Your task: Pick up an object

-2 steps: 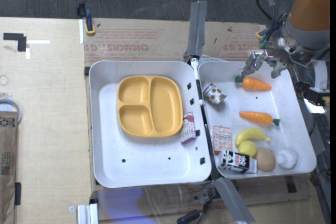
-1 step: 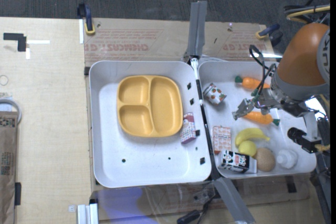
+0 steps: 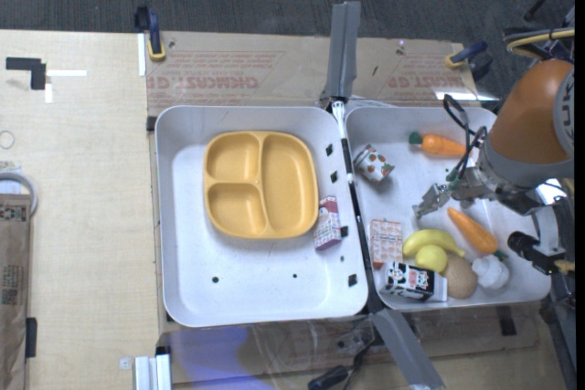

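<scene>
Yellow plate (image 3: 260, 184) in left bin (image 3: 174, 224), pincer (image 3: 437, 199) — right bin (image 3: 402, 119)

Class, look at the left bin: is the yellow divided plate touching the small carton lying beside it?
Touching. In the camera view the small carton lies against the yellow divided plate at its lower right rim, with no white bin floor between them.

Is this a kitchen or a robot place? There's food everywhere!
Probably a robot lab, not a kitchen. A robot arm reaches over two white bins on a bench, and the food, like the carrot and banana, looks like toys for grabbing practice.
</scene>
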### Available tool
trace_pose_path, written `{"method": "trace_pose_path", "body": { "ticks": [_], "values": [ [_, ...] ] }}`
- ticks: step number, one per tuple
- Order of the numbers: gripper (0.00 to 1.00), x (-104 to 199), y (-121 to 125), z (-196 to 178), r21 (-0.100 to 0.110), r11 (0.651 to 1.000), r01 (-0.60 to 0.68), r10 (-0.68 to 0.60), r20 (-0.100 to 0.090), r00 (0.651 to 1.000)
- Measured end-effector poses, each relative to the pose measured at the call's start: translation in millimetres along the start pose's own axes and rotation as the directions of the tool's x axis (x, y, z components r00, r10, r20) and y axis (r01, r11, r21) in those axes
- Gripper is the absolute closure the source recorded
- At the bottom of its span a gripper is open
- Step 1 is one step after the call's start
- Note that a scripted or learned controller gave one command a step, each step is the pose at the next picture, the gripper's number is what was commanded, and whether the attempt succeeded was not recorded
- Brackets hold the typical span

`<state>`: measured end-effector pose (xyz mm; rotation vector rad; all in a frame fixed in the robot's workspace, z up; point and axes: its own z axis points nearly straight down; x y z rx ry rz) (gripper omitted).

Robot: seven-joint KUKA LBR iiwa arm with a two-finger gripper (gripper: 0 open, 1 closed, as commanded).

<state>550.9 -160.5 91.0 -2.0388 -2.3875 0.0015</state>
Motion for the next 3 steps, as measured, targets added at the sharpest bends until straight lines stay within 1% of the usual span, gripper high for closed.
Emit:
{"method": "trace_pose_path", "body": {
  "ticks": [1, 2, 3],
  "values": [
    [0.0, -25, -61, 0, -0.002, 0.994, 0.106, -0.106, 0.0, 0.994],
    [1.0, -25, -60, -10, -0.003, 0.995, 0.103, -0.103, 0.001, 0.995],
    [1.0, 7, -17, -132, -0.001, 0.999, -0.049, 0.049, 0.002, 0.999]
  ]
}}
